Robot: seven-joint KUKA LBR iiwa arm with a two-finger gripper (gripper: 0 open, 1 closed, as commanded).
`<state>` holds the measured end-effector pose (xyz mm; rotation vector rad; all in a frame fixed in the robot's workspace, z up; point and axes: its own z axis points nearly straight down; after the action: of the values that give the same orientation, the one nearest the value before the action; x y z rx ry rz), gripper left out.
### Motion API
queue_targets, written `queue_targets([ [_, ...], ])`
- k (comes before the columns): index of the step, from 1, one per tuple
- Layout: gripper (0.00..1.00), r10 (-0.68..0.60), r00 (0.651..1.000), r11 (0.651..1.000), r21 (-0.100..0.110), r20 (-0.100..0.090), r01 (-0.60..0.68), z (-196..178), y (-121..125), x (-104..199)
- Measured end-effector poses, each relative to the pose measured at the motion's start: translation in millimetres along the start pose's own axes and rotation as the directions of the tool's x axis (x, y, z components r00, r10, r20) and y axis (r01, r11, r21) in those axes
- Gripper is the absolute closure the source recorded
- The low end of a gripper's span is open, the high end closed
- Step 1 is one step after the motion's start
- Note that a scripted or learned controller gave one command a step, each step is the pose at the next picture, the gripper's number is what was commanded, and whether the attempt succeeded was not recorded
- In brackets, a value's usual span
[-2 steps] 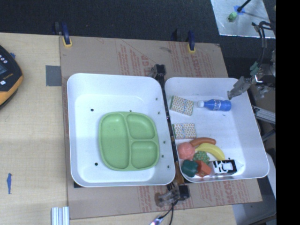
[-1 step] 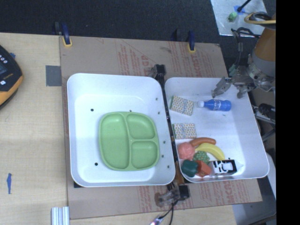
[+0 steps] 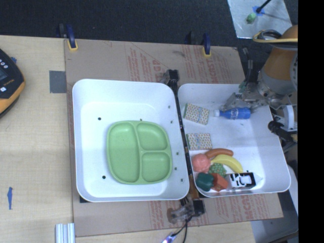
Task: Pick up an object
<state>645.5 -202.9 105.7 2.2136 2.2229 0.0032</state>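
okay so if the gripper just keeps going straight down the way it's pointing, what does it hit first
Most likely the blue bottle, lying on its side in the right bin directly under the gripper. Depth is hard to judge from this slanted view, so it may already be touching it.

Bench [image 3: 35, 151] carried brown cardboard sheet [image 3: 126, 59]. Two white bins lay on it: right bin [image 3: 276, 151] under the gripper [image 3: 242, 99], left bin [image 3: 86, 135] farther left. Yellow-black device [image 3: 7, 85], possibly a pendant, far left.

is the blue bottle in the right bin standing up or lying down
Lying down. The blue bottle rests on its side on the right bin floor, white cap pointing left.
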Motion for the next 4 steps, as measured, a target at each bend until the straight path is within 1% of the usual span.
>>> queue_targets([
  [1, 0.0, 0.0, 1.0, 1.0, 0.009, -0.001, 0.0, 13.8, -81.4, -9.1],
  [2, 0.0, 0.0, 1.0, 1.0, 0.006, -0.002, 0.0, 13.2, -6.6, -8.9],
  [3, 0.0, -0.001, 1.0, 1.0, 0.007, -0.001, 0.001, 13.4, 10.6, -9.5],
  [4, 0.0, -0.003, 1.0, 1.0, 0.008, -0.001, 0.003, 13.5, 10.7, -8.9],
])
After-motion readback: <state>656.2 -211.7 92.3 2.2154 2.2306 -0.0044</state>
